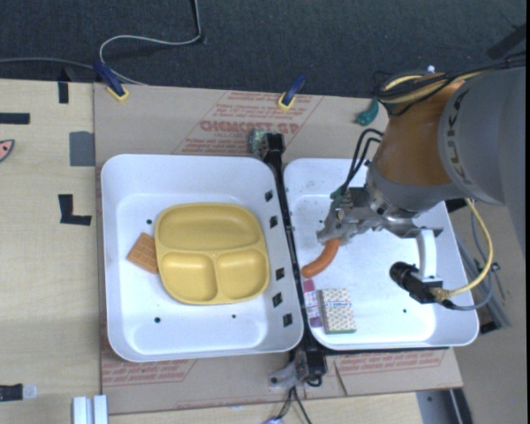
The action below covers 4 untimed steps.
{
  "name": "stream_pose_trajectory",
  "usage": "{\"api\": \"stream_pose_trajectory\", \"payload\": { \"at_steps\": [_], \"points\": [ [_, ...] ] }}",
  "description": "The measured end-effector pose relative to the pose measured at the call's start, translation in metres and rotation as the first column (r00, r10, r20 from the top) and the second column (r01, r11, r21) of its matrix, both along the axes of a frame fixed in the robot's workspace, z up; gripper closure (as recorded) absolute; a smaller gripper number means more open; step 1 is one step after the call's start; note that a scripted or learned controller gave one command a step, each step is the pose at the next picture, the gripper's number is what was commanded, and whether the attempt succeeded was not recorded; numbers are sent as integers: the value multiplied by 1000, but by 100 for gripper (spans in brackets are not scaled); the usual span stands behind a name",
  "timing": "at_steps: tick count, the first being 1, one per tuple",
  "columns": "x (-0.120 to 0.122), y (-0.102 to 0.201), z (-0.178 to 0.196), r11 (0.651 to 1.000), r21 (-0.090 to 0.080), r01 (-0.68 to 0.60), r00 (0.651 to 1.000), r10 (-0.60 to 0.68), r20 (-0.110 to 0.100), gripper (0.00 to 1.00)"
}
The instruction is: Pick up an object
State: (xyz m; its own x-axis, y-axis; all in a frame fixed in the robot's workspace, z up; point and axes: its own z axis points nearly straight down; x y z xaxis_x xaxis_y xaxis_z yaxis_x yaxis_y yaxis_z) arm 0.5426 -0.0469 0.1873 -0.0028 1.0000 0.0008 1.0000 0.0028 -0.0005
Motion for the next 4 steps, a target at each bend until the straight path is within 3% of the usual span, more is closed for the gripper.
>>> {"api": "stream_pose_trajectory", "payload": {
  "at_steps": [1,2,3,4],
  "points": [
    [-59,29,44,1000,0,0,1000,0,-2,100],
    [-59,74,73,1000,0,0,1000,0,0,100],
    [-59,103,74,1000,0,0,1000,0,-1,100],
    [-59,85,77,1000,-1,0,1000,0,0,100]
  ]
}}
